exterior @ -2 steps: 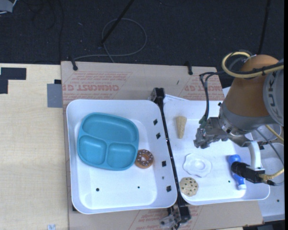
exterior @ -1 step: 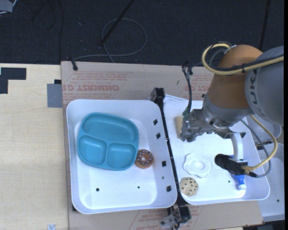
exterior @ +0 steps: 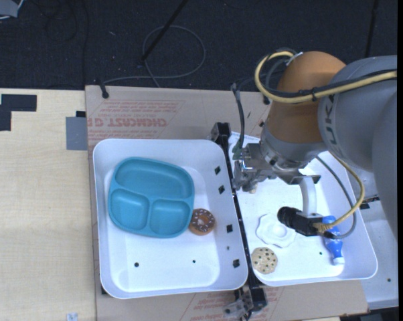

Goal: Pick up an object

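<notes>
My gripper (exterior: 245, 178) hangs low over the far left corner of the right bin (exterior: 362, 263), close to the divider between the bins. A white fried-egg toy (exterior: 274, 232) lies in the right bin's middle, with a speckled cookie (exterior: 264, 260) in front of it. Near that bin's right side lies a small blue and white object (exterior: 333, 247). In the left bin (exterior: 154, 273), a blue divided plate (exterior: 150, 196) rests with a chocolate donut (exterior: 202, 221) by its right edge. Nothing shows under the gripper.
The grey arm with its orange band (exterior: 308, 79) covers the back right of the right bin. A cardboard sheet (exterior: 154, 116) lies under both bins. Bare bin floor stretches along the front of the left bin.
</notes>
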Tool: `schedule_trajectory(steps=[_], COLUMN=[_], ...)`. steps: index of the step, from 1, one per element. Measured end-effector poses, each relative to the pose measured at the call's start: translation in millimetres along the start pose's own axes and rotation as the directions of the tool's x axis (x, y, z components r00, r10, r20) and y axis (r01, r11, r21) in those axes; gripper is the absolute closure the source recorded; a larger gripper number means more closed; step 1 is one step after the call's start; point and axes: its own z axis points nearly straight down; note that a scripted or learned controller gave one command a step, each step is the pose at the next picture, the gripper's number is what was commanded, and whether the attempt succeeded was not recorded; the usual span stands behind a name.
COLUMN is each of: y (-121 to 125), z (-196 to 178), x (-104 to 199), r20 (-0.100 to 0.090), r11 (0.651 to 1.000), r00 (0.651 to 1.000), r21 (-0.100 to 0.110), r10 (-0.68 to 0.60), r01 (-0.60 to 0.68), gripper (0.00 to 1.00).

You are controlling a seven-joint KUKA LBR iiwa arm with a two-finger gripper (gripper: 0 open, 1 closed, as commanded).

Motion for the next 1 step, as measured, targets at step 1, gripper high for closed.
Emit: schedule_trajectory(steps=[1], y=[0.7], z=[0.6], x=[59.3], r20=[0.0], r11=[1.0], r00=[1.0], r21=[0.002], r10=[-0.001], r01=[0.001], gripper=[1.0])
